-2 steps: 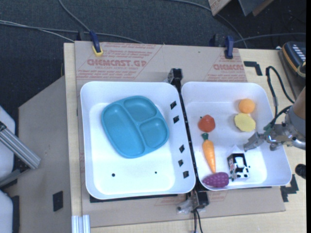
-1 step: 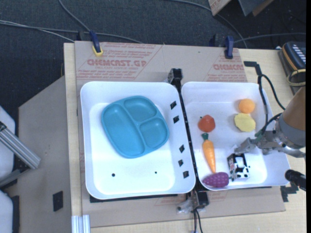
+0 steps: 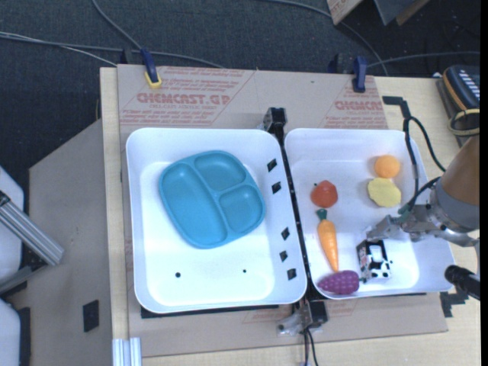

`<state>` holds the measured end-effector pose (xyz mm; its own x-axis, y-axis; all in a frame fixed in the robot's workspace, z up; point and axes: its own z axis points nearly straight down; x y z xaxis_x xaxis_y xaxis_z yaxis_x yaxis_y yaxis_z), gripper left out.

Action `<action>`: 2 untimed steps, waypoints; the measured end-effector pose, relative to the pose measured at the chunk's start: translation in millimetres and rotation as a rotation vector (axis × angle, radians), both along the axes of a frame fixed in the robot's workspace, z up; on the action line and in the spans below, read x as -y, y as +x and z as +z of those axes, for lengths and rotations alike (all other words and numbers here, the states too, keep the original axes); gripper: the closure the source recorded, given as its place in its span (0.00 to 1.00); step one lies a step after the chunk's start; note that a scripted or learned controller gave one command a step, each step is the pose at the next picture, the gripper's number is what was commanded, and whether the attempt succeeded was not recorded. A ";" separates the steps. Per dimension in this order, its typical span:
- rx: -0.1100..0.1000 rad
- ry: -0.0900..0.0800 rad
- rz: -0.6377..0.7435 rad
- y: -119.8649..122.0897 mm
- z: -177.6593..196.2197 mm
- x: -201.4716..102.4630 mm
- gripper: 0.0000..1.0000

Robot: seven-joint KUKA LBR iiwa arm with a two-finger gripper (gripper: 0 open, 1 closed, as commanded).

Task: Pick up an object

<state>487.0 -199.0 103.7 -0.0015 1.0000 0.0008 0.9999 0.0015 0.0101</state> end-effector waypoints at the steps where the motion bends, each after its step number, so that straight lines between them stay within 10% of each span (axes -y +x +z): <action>1: 0.009 0.003 0.000 3.5 12.2 -2.1 1.00; 2: -0.005 -0.003 0.000 -4.7 67.6 -3.1 1.00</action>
<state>482.3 -196.0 171.3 -0.0012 1.0000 -0.0023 1.0000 0.0012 0.0054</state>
